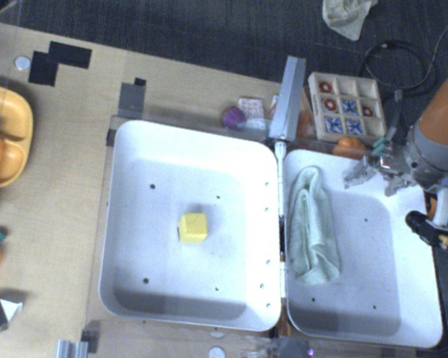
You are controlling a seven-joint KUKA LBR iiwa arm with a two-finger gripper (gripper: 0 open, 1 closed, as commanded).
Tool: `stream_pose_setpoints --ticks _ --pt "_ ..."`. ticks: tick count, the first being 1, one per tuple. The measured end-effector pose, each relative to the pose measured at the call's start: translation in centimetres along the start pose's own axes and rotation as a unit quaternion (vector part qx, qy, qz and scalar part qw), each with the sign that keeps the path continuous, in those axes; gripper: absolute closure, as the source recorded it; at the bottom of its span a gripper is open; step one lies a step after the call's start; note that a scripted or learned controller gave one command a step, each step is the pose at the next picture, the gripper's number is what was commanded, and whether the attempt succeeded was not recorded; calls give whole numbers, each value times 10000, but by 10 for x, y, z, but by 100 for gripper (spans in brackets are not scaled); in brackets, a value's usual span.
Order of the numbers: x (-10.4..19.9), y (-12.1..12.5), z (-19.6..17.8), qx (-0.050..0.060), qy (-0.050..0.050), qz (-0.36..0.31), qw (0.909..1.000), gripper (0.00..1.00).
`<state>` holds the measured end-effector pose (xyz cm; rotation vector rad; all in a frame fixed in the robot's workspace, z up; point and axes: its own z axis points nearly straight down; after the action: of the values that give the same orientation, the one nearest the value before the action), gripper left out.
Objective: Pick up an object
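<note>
On the desk (62,190), the left bin (132,201) holds a yellow block (193,227) near its middle; the right bin (387,267) holds a crumpled cloth (313,230). The gripper (379,175) hovers over the right bin's far edge (fingers spread, pinching nothing). Best to descend squarely over the cloth's bunched ridge.

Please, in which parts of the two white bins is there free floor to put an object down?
Left bin: bare floor all around the yellow block at its middle. Right bin: the folded cloth fills the strip along the left wall; the floor right of it is bare. Its top right corner is crowded by the gripper.
</note>
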<state>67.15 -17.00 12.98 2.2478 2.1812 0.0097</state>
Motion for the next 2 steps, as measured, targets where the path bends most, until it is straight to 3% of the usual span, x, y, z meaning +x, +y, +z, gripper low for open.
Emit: stream_pose_setpoints --ticks 1,2 --pt "23 -87 32 30 12 -661 9978 0" --pt "83 -12 40 -6 3 -1268 9919 0"
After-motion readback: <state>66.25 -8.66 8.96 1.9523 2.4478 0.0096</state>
